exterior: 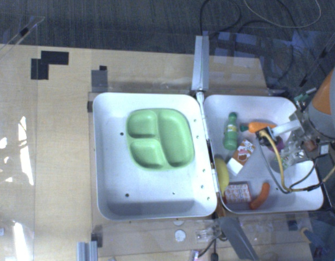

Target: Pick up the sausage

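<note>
While the sausage (259, 196) lies untouched near the front edge of the right bin (315, 201), the task is judged to be at its approach step. The sausage is seen as a short reddish-orange curve, resting just beside a dark packet (237, 192) on its left, with a banana (222, 175) further left against the bin's wall. The arm (324, 105) is reached in from the right, and the gripper (293, 152) is hung over the bin's right half, well apart from the sausage and behind it. How the gripper is set cannot be told, since it is blurred and crossed by yellow and black cables (280, 170). Nothing is seen to be held.

Elsewhere in the same bin a green bottle (231, 130), an orange carrot-like piece (259, 126) and a small carton (244, 151) are laid nearer the back. A green tray (159, 137) is set in the left bin (110, 200).

For the next move, the gripper would need to be carried forward and leftward until it is centred above the sausage, then turned so that the grasp is made across the narrow width, and lowered. Care would be called for beside the packet and the bin's front wall, where little room is left.
</note>
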Tool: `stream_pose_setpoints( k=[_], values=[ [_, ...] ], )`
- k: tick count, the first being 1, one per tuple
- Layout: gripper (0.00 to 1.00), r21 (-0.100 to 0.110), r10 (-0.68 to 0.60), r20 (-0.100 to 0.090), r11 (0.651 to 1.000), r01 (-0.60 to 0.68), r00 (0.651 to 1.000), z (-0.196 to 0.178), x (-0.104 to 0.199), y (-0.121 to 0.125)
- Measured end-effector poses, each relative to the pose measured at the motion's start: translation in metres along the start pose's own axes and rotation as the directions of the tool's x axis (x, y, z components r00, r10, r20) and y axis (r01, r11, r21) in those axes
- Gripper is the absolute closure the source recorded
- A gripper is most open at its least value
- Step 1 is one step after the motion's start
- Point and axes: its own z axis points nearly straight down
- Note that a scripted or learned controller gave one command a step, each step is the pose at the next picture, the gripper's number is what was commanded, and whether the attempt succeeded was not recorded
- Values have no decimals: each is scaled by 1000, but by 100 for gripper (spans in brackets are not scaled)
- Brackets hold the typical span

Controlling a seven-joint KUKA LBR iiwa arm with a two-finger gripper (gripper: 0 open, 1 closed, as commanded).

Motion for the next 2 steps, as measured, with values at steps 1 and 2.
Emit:
stream_pose_setpoints(
  k=[1,2],
  values=[
    [100,3,-39,5,999,39,999,22,-27,-19],
    [100,4,-229,3,973,229,973,50,-23,-18]
  ],
)
